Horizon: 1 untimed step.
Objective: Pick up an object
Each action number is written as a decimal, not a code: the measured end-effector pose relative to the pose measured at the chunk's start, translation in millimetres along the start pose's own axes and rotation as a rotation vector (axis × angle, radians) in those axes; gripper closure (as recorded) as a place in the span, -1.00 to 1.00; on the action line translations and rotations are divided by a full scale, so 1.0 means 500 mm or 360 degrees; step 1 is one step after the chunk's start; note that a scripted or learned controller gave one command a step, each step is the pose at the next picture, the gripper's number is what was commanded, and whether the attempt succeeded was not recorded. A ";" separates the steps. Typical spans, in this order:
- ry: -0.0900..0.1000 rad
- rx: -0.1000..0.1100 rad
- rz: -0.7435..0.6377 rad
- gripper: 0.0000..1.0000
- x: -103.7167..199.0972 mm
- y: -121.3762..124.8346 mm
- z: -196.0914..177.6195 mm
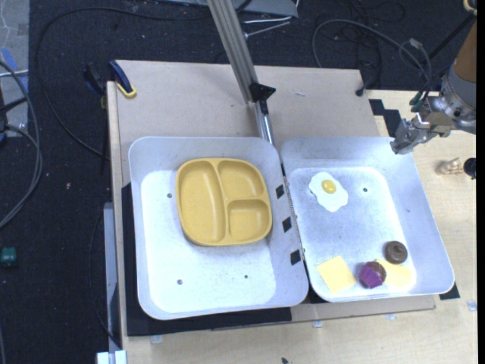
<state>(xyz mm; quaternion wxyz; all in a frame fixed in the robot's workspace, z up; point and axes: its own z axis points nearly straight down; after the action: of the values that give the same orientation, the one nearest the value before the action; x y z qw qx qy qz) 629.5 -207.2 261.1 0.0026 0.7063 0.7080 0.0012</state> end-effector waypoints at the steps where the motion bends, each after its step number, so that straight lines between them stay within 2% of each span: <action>1: 0.0006 0.0007 -0.0008 1.00 0.100 0.002 -0.010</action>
<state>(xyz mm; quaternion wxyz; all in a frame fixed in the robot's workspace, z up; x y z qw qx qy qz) 630.6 -157.5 266.2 -0.0002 0.7046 0.7096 0.0011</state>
